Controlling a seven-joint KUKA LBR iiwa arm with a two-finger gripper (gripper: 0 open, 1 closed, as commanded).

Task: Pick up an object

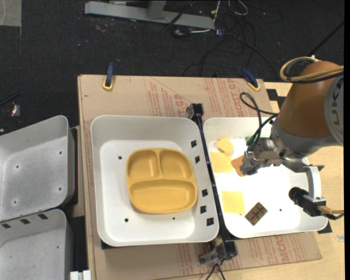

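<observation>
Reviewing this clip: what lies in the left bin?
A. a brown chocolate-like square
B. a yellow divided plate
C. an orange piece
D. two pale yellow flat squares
B: the yellow divided plate sits alone in the left bin, while the brown square and the pale yellow squares lie in the right bin.

A brown cardboard sheet point(147, 93) printed with red lettering covers the bench, pinned at its far edge by two clamps — one point(109, 76) at the left, one point(250, 79) toward the right. Around it lies dark speckled floor point(44, 49), crossed near the top by black cables point(219, 33) and a grey metal bar point(147, 13). Pale perforated panels point(33, 164) sit at the left edge.
</observation>
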